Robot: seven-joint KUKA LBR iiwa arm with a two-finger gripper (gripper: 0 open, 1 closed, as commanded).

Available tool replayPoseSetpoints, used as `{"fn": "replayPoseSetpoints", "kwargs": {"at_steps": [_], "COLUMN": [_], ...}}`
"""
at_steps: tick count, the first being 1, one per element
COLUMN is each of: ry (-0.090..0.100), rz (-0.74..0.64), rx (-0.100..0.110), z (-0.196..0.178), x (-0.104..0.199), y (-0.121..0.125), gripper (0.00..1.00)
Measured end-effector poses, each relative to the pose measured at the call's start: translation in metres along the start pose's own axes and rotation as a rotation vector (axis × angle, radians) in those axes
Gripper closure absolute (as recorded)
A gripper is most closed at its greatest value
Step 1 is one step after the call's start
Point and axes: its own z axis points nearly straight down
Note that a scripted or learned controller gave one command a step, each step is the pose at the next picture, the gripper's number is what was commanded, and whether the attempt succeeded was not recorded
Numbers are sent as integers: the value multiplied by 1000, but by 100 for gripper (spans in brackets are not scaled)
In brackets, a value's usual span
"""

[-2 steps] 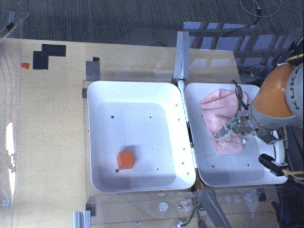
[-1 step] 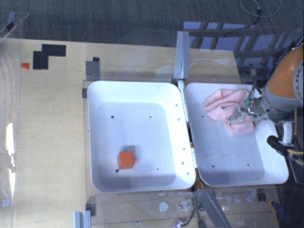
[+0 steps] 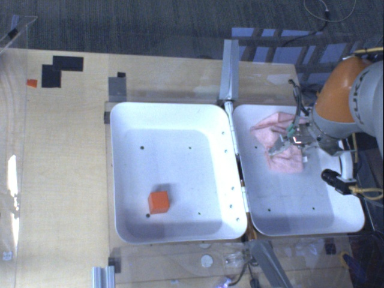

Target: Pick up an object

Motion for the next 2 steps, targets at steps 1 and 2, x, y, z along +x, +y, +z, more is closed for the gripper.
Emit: {"fn": "replayPoseSetpoints", "kwargs": {"at_steps": [1,2], "ry": [1,0], "rz": [-101,-186], "rx": [-1,0], "z": [0,0], "x": [46,59], "y": [6,17], "gripper": [0,0]}}
